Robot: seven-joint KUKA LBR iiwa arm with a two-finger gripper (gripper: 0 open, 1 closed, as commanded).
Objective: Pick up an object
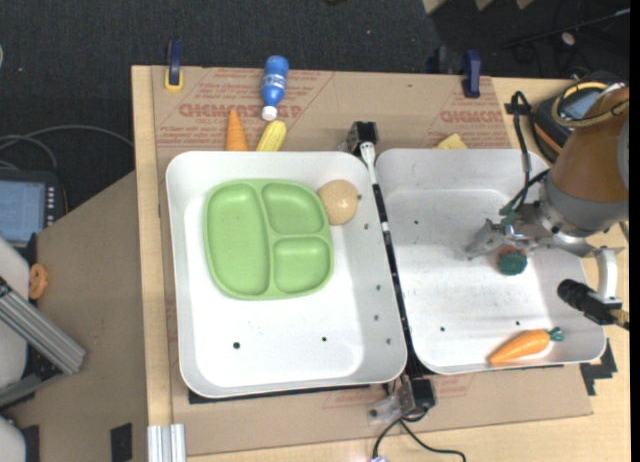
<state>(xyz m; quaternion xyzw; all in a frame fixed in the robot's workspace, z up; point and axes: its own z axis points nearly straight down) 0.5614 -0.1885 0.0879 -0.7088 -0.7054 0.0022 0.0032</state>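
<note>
Currently, step in hand: the approach; the grey arm with its orange band [590, 155] reaches in from the right and its pincer [497, 237] sits low over the right shallow white bin [440, 310].
Pincer state: the metal fingertips [480, 245] look spread, with nothing visible between them, so I judge no grasp made yet.
Nearest candidate: a small dark green round object [513, 263] lies in the right bin, just beside the pincer on its near-right side, apparently not enclosed.
Other candidate: an orange plastic carrot with a green tip [520, 346] lies near the right bin's near edge, well apart from the pincer.
Left bin [190, 280]: holds a light green three-compartment plate [268, 238] and a tan ball [339, 200] touching the plate's far-right corner.
Tabletop [150, 150]: on the far side of the left bin lie a blue and white bottle [273, 85], an orange cone-shaped piece [235, 132] and a yellow piece [272, 135].
Next move calls for: shifting the pincer slightly toward the green object so the fingers straddle it, then closing and lifting straight up.
Risk: a round thing may roll away from a one-sided touch.
</note>
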